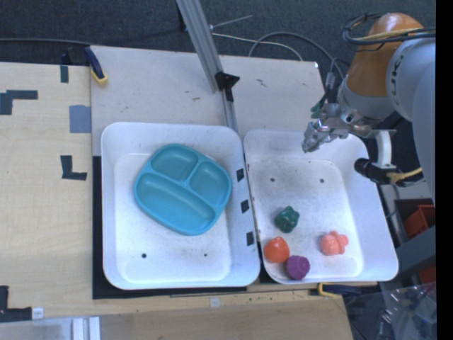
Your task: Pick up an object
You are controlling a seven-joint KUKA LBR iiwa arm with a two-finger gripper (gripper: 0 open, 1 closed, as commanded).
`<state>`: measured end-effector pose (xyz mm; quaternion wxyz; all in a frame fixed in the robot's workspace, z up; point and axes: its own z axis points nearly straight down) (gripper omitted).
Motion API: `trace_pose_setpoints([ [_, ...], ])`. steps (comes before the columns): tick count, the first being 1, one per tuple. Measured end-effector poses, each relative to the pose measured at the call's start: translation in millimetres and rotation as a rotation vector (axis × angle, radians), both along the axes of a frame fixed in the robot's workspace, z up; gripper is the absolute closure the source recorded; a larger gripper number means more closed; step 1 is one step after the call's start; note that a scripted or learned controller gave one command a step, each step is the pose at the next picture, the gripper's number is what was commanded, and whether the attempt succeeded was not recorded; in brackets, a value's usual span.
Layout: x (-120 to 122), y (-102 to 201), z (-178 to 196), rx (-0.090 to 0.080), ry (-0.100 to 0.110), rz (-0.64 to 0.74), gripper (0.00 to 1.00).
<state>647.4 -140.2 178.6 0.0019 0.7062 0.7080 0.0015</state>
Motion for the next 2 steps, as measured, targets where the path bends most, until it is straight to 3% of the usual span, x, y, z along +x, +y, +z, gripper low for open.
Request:
trace_pose_setpoints([
  [2,11.3,7.7,116.7,-0.001,-0.002,0.0,1.0],
])
